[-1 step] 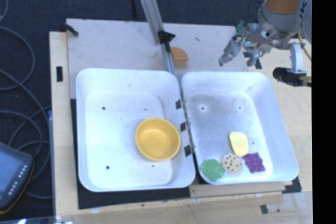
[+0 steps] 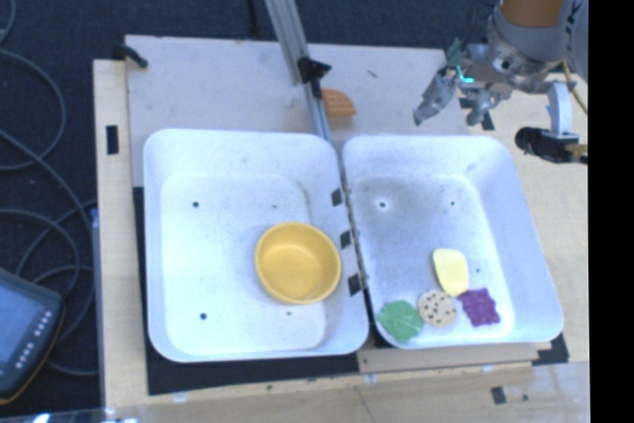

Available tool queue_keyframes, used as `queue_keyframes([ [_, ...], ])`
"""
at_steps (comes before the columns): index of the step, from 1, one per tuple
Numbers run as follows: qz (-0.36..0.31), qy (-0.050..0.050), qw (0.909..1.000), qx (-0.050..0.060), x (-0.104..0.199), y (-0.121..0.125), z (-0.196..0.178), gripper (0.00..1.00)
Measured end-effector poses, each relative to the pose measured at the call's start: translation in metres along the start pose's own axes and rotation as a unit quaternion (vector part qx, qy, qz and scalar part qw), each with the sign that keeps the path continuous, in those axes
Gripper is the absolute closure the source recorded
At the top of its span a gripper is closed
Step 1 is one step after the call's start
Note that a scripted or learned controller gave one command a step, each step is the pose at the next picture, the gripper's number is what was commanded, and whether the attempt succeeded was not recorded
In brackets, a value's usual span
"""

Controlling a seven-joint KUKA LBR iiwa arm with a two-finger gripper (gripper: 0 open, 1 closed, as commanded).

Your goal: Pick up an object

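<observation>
My gripper point(image 2: 456, 113) hangs above the far edge of the right bin point(image 2: 515, 213), open, with nothing between its fingers. At that bin's near end lie a pale yellow piece point(image 2: 451, 270), a round cookie point(image 2: 436, 308), a green piece point(image 2: 400, 320) and a purple piece point(image 2: 479, 306), all well away from the gripper. A yellow bowl point(image 2: 297, 263) sits upright in the left bin point(image 2: 188, 173).
A slanted aluminium post point(image 2: 282, 5) rises from behind the seam between the bins. A small orange object point(image 2: 338, 104) lies on the bench just beyond the bins. A tablet-like device point(image 2: 22, 327) and cables lie on the floor at left.
</observation>
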State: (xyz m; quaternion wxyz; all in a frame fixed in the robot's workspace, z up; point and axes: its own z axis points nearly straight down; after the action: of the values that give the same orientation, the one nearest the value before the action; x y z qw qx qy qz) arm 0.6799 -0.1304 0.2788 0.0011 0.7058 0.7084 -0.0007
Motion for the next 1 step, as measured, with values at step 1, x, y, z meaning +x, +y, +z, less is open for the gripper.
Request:
queue_keyframes([
  [1, 0.0, 0.0, 1.0, 0.002, 0.0069, 0.0012, 0.0582, 0.0],
])
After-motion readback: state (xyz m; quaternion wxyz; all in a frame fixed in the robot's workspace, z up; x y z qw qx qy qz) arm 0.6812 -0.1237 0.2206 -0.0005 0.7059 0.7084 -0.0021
